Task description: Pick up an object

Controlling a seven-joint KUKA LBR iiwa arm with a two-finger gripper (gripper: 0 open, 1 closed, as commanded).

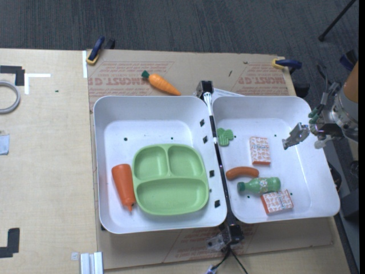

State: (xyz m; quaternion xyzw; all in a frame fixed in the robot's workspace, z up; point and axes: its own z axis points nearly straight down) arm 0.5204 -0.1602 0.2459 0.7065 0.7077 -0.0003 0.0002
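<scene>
My gripper (307,138) hangs over the right edge of the right bin (296,110), open, with nothing between its fingers. In this bin lie a small orange-and-white box (260,150), a brown sausage (242,172), a green bottle (259,185) on its side, a second small box (277,201) near the front, and a small green piece (225,136) by the left wall. The first box is the nearest item, a short way left of the gripper. The left bin (108,124) holds a green divided plate (170,179) and an orange carrot-shaped item (123,185).
A toy carrot (161,83) lies on the cardboard behind the bins. Blue clamps (95,50) (288,64) hold the cardboard's back corners. A black clip (205,88) joins the bins at the back. The wooden bench extends to the left.
</scene>
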